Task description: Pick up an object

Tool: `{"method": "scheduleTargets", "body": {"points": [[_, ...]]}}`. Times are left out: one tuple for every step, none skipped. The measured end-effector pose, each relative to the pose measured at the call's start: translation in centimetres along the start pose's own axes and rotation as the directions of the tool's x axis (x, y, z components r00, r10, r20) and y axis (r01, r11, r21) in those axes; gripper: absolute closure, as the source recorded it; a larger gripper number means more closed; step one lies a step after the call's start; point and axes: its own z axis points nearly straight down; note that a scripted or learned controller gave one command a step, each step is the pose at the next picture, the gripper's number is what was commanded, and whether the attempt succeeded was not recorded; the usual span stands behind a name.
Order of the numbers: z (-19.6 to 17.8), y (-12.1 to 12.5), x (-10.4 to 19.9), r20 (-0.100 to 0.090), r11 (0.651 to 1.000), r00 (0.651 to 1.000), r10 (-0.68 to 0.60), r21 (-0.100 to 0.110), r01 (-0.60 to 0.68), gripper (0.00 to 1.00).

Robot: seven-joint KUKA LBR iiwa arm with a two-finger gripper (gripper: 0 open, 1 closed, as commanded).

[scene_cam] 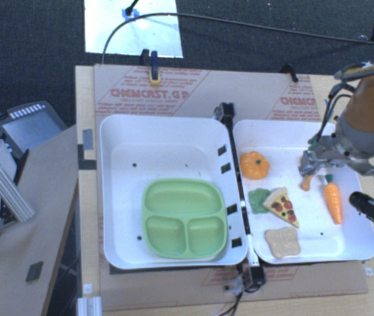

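The right bin [345, 245] holds an orange pumpkin toy [255, 165], a pizza slice [282, 206] lying partly over a green leaf piece [258, 199], a carrot [332, 201] and a tan bread slice [283, 242]. My gripper [310, 165] hangs low over the right bin's middle, up and to the left of the carrot and to the right of the pumpkin. A small orange piece [305, 184] shows just below the gripper; whether it is held is unclear.
The left bin [118, 176] carries a green divided plate [184, 217] in its front half. A black divider with clips [232, 170] runs between the bins. The grey and orange arm [368, 120] overhangs the right bin's far right side.
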Motion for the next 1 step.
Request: {"method": "scheduleTargets", "body": {"points": [[-3.91,0.14,-0.02,0.0,1.0,1.0,0.0,0.002,0.0,1.0]]}}
